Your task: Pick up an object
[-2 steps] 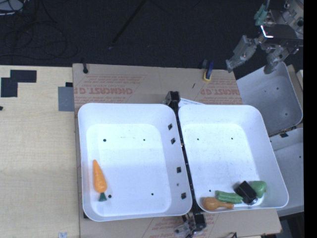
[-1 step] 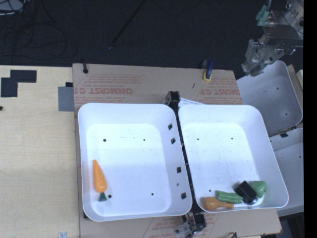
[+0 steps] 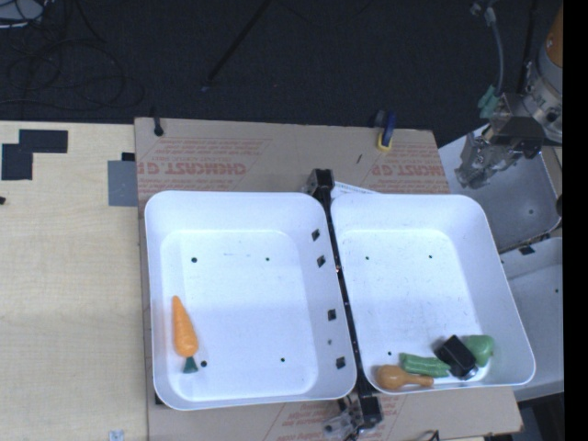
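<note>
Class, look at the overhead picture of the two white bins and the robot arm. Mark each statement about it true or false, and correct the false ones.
1. The toy carrot lies in the left bin. True.
2. The carrot lies near the bin's far right corner. False: it lies near the front left corner, leaf end toward the front.
3. The right bin holds a cluster of objects at its front right corner. True: a black block, green pieces and an orange-tan piece lie there together.
4. The gripper is down inside the right bin. False: it is beyond the bin's far right corner, outside the rim.
5. The gripper is holding the black block. False: the block lies in the bin.
</note>
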Motion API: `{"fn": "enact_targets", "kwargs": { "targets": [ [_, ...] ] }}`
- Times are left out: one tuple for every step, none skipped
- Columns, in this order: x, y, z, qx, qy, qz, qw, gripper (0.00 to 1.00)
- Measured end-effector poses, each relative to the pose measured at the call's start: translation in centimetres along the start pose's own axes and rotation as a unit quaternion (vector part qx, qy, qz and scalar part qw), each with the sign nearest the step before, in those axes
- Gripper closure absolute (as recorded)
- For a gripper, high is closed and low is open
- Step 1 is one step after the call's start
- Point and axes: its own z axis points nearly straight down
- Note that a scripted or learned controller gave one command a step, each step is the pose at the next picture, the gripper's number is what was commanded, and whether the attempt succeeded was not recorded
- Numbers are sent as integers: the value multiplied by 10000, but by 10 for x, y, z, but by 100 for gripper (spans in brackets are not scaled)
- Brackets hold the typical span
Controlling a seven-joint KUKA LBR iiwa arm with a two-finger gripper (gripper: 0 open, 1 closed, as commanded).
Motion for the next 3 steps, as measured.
{"fn": "enact_targets", "kwargs": {
  "targets": [
    [-96,-22,145,21,10,14,10000,100],
    [-140,-1,248,-7,15,-21,10000,100],
    [-67,-1,108,-129,6,-76,9999,100]
  ]
}}
